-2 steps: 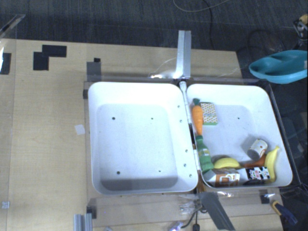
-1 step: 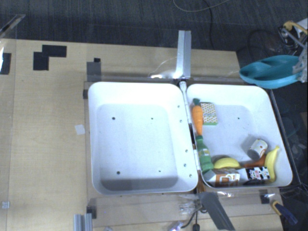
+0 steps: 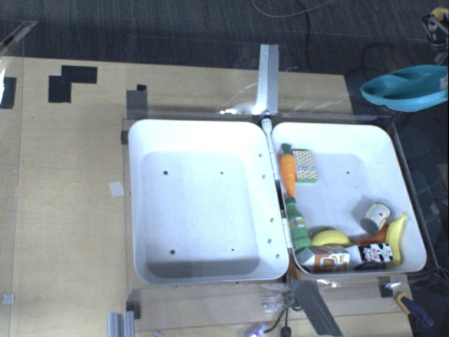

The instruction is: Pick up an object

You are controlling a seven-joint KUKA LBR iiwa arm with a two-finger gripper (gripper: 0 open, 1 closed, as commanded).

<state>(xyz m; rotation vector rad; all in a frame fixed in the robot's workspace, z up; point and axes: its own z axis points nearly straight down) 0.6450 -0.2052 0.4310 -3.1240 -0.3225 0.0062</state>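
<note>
The right bin [image 3: 347, 163] holds all the objects, crowded along its left wall and front edge. An orange toy carrot [image 3: 287, 171] lies beside a small patterned box [image 3: 304, 166]. Below them lies a green bottle-shaped item [image 3: 299, 230], touching a yellow lemon-like piece [image 3: 330, 239]. A small tan and silver can [image 3: 376, 217] rests on its side near a yellow banana [image 3: 398, 236] at the front right. An orange-labelled packet [image 3: 331, 260] and a dark packet [image 3: 375, 254] lie against the front wall.
The left bin [image 3: 196, 202] sits beside the right one, with a thin divider between them. A metal post [image 3: 269, 79] rises behind the bins. A blue bowl [image 3: 405, 88] stands off the bench at the upper right. Black markers [image 3: 70, 83] lie on the bench's left.
</note>
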